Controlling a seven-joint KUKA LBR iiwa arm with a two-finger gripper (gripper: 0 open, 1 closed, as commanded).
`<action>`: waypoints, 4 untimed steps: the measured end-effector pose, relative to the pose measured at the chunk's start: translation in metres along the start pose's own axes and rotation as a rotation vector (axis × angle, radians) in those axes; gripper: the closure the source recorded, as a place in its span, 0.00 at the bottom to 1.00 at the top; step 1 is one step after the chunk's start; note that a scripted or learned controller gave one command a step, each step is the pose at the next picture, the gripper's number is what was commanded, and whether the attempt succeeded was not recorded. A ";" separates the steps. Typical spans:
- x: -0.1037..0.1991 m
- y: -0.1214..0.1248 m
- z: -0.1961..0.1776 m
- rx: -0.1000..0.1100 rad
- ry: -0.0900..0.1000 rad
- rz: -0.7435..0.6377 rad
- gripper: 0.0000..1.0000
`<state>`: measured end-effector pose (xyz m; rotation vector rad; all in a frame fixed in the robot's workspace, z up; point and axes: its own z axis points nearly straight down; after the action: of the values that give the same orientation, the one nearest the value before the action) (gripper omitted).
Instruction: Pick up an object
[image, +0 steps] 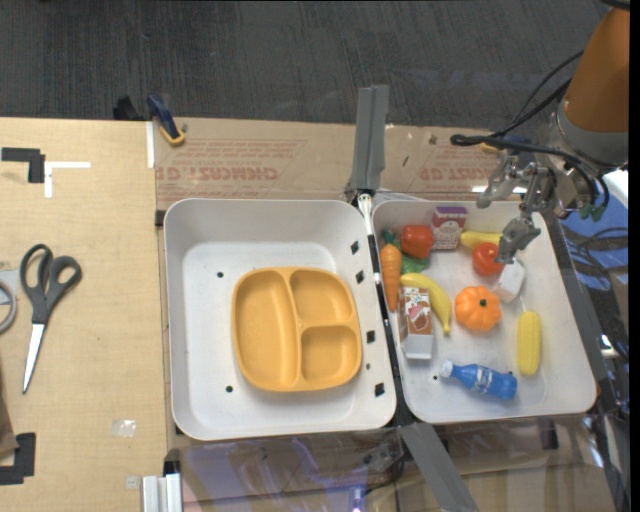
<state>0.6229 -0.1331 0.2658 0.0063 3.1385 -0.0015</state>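
The right bin (570, 330) holds several toy foods. Among them are a red pepper (418, 240), a small purple-and-white carton (449, 225), a red tomato (486, 260), a white piece (511, 283), an orange pumpkin (478, 308), a banana (433, 298), a carrot (390, 267), a corn cob (528, 342), a blue bottle (482, 380) and a brown-and-white box (417, 324). My gripper (518, 238) hangs over the bin's back right part. It is just above and right of the tomato, with the white piece right below it. Nothing is visibly held.
The left bin (190, 330) holds a yellow divided plate (297, 328). Scissors (40, 295) lie on the wooden bench at the far left. A blue clip (165, 120) sits at the cardboard's back corner. A grey post (370, 140) rises behind the bins' join. Cables trail at the right.
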 end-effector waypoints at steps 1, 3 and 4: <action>0.081 -0.022 0.121 -0.001 0.001 0.078 0.00; 0.060 0.000 0.162 0.000 -0.004 0.258 1.00; 0.076 -0.039 -0.015 0.000 -0.002 0.235 1.00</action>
<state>0.5466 -0.1714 0.2803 0.3747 3.1138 -0.0013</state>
